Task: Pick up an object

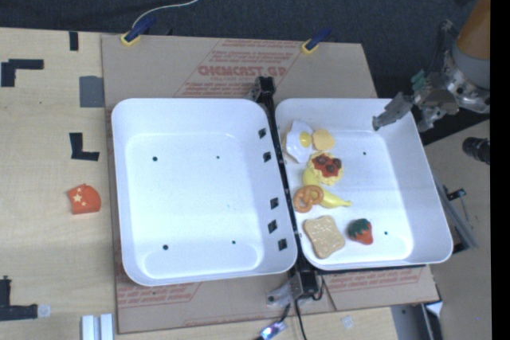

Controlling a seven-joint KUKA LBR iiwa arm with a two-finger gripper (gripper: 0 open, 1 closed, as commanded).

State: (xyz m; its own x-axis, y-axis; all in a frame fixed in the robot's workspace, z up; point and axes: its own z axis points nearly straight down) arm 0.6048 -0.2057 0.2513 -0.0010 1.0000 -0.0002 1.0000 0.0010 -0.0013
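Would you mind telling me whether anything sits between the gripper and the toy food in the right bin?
Nothing visible does. The gripper hangs over the right bin's upper right corner, and bare white floor lies between it and the toy food clustered along the bin's left side.

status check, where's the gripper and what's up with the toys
Gripper over right bin's upper right rim, nothing seen in it. Toy food along that bin's left side: bread slice, strawberry. Nothing blocking them.
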